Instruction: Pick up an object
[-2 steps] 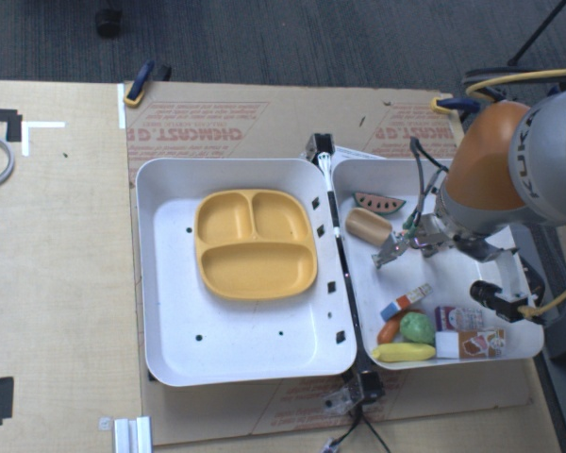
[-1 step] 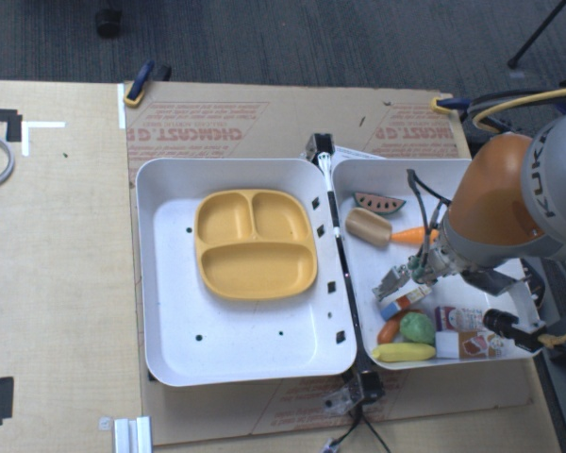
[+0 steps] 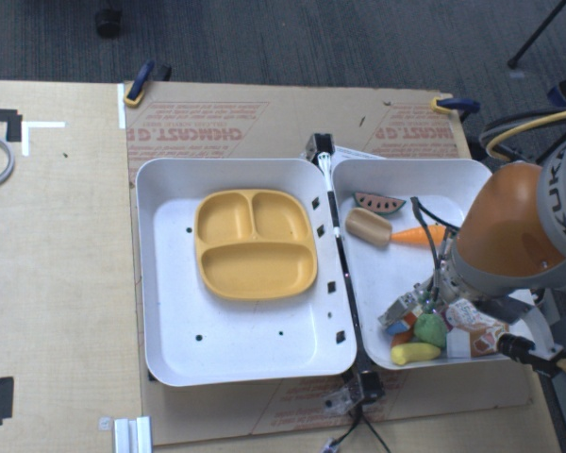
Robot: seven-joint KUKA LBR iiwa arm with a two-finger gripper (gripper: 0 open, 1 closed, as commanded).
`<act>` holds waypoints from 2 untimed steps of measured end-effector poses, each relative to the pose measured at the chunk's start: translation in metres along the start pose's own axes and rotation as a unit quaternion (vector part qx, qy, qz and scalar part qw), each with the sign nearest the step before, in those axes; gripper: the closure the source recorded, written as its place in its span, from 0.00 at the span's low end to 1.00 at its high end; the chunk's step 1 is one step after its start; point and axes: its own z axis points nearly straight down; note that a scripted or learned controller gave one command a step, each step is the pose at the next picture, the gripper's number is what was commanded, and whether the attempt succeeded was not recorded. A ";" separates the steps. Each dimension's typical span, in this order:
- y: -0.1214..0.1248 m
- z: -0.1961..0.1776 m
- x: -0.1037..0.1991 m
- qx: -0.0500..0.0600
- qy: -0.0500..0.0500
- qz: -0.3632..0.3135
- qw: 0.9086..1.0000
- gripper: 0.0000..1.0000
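My gripper reaches down into the right bin, low over a heap of toy food at its near side. The heap holds a green piece, a yellow banana-like piece, a blue bit and a red-and-white packet. Farther back lie a tan cylinder, an orange carrot and a watermelon slice. The orange-banded wrist hides much of the bin's right side.
The left bin holds a yellow divided plate. Cardboard lies under both bins. A black clip sits at the far end of the shared wall, and cables run along the right.
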 end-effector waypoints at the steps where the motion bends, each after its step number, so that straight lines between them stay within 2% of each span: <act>1: 0.002 -0.010 -0.001 -0.002 -0.001 0.001 1.000 1.00; 2: -0.010 -0.001 -0.022 -0.001 -0.001 -0.154 0.988 1.00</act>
